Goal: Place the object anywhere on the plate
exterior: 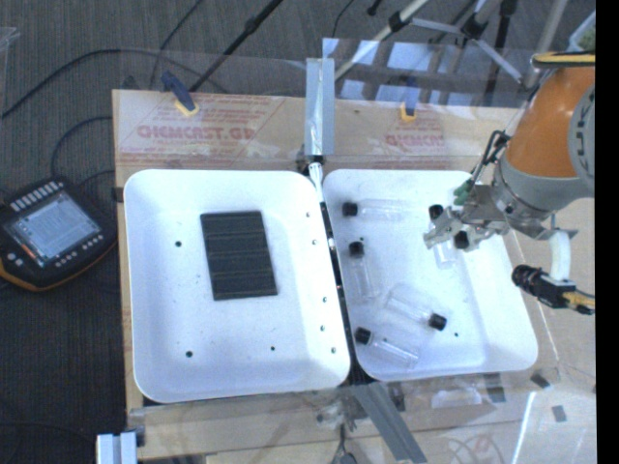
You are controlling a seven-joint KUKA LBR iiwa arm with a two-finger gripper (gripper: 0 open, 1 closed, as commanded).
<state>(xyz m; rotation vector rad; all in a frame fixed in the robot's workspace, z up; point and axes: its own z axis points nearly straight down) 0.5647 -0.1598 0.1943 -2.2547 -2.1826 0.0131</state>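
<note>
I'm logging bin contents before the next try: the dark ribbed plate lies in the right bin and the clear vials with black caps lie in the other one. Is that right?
Not quite. The camera view shows the dark ribbed plate lying in the left bin, not the right. The clear vials with black caps lie in the right bin, where the gripper hangs over them.

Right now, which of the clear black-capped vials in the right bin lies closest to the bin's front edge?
The clear black-capped vial at the front, its cap pointing left. The other vials lie farther back in the right white bin.
</note>
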